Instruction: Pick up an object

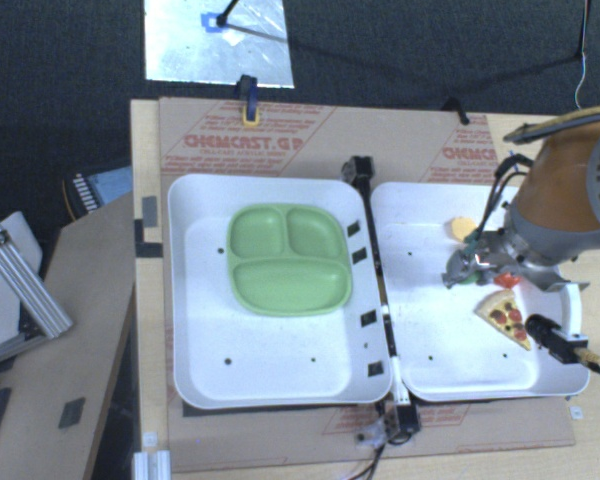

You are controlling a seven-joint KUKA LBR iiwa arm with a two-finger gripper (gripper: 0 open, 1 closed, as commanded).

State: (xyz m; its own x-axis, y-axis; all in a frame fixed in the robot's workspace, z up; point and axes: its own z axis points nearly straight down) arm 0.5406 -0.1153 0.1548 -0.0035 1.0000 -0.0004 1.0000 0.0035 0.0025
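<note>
End effector [464,271], grip unclear, hovers beside wedge-shaped toy pizza slice [507,319].

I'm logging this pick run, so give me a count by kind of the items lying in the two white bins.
Green divided plate, left bin: 1
Toy pizza slice, right bin: 1
Yellow item partly hidden by the arm, right bin: 1
Total: 3
</note>
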